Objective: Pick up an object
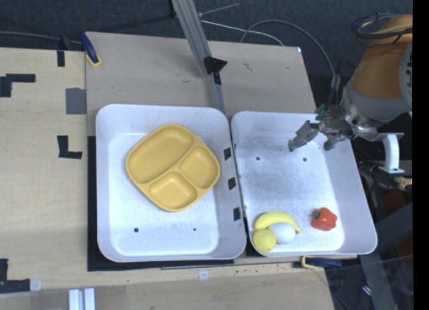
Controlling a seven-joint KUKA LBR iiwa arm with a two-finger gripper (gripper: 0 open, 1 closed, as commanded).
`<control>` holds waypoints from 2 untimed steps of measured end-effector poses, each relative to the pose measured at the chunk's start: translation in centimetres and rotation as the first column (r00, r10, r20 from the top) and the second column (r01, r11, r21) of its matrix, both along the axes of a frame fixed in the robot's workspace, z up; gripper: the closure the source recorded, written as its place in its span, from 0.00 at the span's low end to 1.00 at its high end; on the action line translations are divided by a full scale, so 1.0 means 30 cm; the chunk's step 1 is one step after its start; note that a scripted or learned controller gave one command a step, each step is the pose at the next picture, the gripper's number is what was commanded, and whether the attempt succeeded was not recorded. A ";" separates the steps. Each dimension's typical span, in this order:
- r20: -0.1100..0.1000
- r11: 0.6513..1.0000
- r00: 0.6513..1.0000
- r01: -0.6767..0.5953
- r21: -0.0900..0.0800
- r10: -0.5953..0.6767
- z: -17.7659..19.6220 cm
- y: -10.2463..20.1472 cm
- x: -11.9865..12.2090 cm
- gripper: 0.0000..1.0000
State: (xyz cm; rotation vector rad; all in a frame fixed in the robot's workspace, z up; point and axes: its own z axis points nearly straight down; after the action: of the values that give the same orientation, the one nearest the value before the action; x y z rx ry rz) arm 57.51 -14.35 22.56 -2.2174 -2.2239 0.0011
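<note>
Pincer (314,139) tips small, grip unclear.

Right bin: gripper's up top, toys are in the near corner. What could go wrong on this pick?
1. The banana, yellow ball and white ball touch, so closing on one may push the others or grab nothing.
2. That cluster hugs the right bin wall, so a finger might hit the rim.
3. The red pepper looks rounded and could slip from the gripper.
</note>
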 end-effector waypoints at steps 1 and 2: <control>0.000 1.000 1.000 0.000 0.000 0.000 0.000 0.000 0.000 0.00; -0.006 1.000 1.000 0.002 0.000 -0.002 -0.204 -0.023 0.002 0.00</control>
State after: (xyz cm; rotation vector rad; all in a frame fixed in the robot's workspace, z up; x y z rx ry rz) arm 57.58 -15.04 16.44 -2.2168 -2.2187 0.0084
